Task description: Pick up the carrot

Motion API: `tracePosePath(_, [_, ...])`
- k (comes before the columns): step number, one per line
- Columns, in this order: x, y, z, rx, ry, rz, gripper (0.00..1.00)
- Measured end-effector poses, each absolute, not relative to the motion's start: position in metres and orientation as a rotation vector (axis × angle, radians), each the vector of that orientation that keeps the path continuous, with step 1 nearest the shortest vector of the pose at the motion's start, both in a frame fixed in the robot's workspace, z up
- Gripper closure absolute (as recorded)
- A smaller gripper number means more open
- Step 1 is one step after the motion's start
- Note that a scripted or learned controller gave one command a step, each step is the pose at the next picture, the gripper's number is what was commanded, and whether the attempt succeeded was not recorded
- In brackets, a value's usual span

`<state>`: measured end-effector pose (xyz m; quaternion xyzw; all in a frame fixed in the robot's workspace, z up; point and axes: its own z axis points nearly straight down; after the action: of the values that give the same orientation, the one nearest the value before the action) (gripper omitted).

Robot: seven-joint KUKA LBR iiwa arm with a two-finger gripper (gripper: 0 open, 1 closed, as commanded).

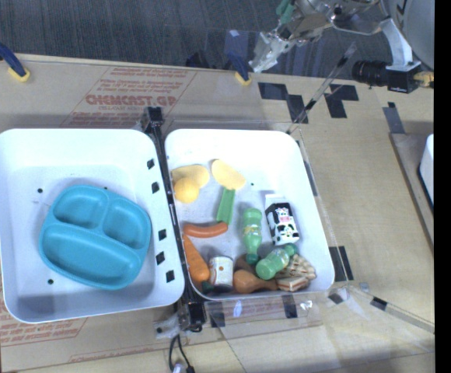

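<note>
Nothing sits between my gripper [263, 53] fingers, spread above the table beyond the right bin [309, 179], while the carrot [195, 260] lies against its left wall (hemmed by toys).

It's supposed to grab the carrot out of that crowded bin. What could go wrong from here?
The carrot lies against the bin's left wall, wedged beside a small can and a sausage, so the gripper could bump the wall or catch a neighbour instead. The gripper is high above the bin's far edge, so a long descent leaves room for aiming error.
</note>
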<state>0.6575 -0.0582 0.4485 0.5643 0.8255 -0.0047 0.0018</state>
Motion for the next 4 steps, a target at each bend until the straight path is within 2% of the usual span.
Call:
tracePosePath(1, [0.653, 0.032, 0.309, 1.838, 2.564, -0.019, 1.00])
tracePosePath(2, [0.637, 0.217, 0.321, 2.121, 2.323, -0.008, 1.00])
tracePosePath(3, [0.563, 0.212, 0.263, 2.468, 1.951, -0.025, 1.00])
tracePosePath(4, [0.588, 0.217, 0.245, 2.750, 1.518, -0.016, 1.00])
